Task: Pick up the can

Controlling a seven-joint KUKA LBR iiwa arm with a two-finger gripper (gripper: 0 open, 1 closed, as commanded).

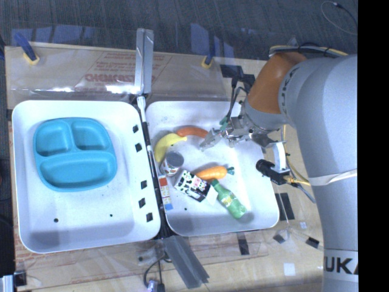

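left bin: blue divided tray lying toward its 10 o'clock | right bin: banana sitting at 9 o'clock, two carrots lying at 12 and centre, green bottle lying at 5, black-and-white box resting at 7

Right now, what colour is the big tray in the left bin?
Blue. The tray shows best in the camera view, in the white left bin.

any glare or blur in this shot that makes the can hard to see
Camera view: the can is small and dim grey, soft-edged but readable against the white right bin; no glare on it. The clear sheet behind the bins reflects light in pale streaks. The end effector looks slightly blurred, and the arm's grey housing is bright and nearly featureless.
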